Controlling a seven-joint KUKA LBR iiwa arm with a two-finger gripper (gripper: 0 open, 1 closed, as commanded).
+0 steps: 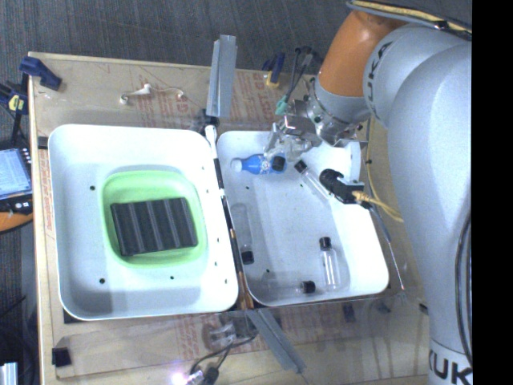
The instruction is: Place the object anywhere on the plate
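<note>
A green plate lies in the left white bin, and a dark ridged block rests on its middle. In the right bin, near the far left corner, lies a small blue bottle with a white cap pointing left. My gripper hangs just above and to the right of that bottle, close to the bin's far wall. Its metal parts overlap the bottle's dark right end, so I cannot make out whether there is contact.
Several clear vials with black caps lie in the right bin: one at the left wall, one near the front right, one by the gripper. A grey metal bar stands behind the bins. Cables and clamps sit at the bench's back.
</note>
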